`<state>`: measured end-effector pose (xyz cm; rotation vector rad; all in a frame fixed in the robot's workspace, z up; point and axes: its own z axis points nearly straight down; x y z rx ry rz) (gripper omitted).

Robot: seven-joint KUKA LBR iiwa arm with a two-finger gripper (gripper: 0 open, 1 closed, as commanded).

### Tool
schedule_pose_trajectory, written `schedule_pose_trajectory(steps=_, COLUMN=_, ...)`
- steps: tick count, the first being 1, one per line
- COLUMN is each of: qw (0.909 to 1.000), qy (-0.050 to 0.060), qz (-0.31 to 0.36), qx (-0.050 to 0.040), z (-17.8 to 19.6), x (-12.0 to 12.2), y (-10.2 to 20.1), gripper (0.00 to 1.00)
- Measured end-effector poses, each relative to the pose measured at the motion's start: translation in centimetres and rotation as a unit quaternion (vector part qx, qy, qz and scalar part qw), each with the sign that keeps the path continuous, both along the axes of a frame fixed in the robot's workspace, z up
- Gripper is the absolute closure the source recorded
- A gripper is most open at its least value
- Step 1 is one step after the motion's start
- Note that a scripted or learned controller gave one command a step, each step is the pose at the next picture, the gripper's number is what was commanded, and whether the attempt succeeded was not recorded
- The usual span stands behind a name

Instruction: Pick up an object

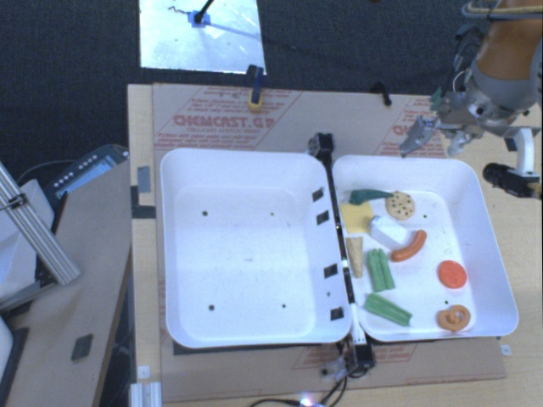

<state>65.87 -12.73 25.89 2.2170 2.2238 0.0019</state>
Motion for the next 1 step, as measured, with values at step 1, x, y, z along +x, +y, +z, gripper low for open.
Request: schedule_pose_trajectory(steps=1, qw=1.0000, qy=-0.002, qz=0.006, qx=0.0022, z=3.51, x=-3.93, y=9.86, gripper=0.00)
